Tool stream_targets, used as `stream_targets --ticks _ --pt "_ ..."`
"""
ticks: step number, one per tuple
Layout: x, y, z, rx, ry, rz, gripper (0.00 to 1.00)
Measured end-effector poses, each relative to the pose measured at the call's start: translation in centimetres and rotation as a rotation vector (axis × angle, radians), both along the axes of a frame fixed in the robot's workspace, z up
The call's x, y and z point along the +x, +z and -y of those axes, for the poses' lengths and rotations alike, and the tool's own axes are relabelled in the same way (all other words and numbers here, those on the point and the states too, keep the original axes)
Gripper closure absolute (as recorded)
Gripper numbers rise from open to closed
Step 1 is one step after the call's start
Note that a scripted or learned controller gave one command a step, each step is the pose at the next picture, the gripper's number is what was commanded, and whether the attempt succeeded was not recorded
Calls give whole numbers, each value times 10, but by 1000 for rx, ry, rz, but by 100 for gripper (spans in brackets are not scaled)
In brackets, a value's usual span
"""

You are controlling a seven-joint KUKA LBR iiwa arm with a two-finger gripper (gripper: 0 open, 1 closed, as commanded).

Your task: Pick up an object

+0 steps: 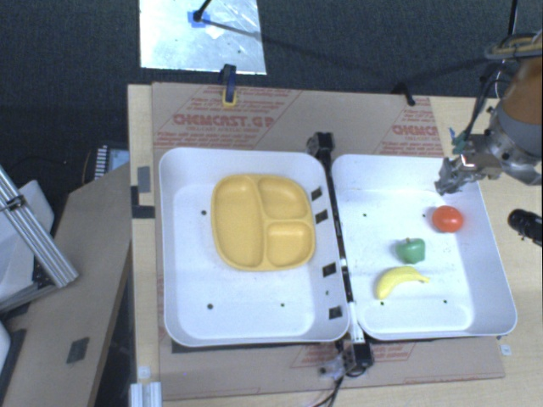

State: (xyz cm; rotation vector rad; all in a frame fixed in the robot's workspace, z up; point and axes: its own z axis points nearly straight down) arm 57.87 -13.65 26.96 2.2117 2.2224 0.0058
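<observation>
Gripper [448, 183] sits over the far right part of the right bin [484, 312]. Finger state: cannot tell at this resolution, and nothing is visibly held.

Candidate objects, all in the right bin:
- Tomato [447, 219]: just below the fingers in the view, near them, apart from them as far as I can tell.
- Pepper [411, 249]: further below and to the left.
- Banana [399, 281]: beyond the pepper, furthest from the fingers.

Yellow tray [259, 221] lies in the left bin [182, 253], well to the left of the fingers.

Handling judgement: the tomato is the likeliest target. It looks like a light toy, probably smooth plastic, round, so prone to rolling or squirting out of a pinch. Best hold: across its widest middle, fingers straddling the centre, descending straight. The banana would suit a pinch across its narrow body.
</observation>
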Motion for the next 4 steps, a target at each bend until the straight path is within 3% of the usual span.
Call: stream_targets --ticks 4 --pt "59 -27 -198 2 3 -4 100"
